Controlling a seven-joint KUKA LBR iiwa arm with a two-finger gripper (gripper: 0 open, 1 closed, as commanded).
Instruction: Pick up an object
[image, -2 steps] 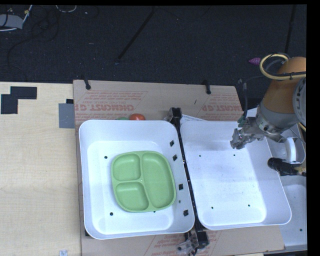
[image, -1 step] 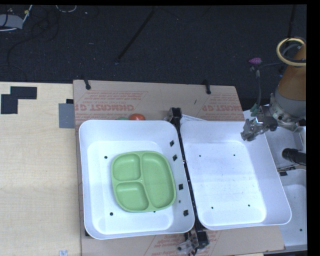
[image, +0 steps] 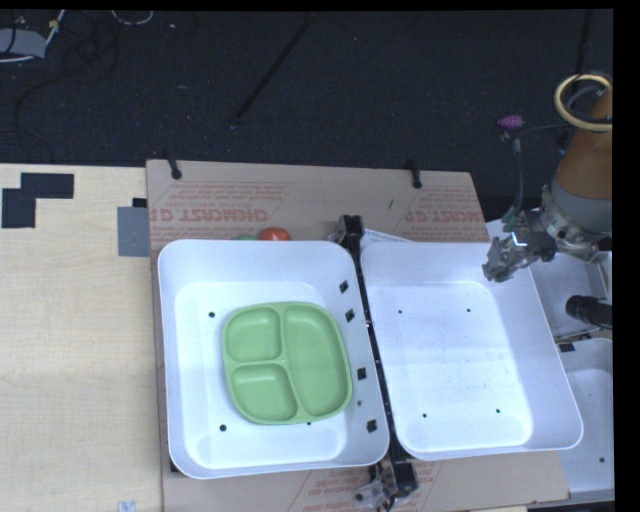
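Observation:
A light green plate (image: 287, 361) with three compartments lies flat in the left white bin (image: 190, 300), slightly below its middle. The arm comes in at the right, with its orange band at the top right corner. My gripper (image: 499, 263) hangs over the far right corner of the right white bin (image: 540, 400), well away from the plate. Nothing shows between its dark fingertips.
A small red and green object (image: 270, 236) lies on the cardboard just behind the left bin's far rim. Black clips run along the seam between the two bins (image: 358, 330). A wooden bench top spreads to the left.

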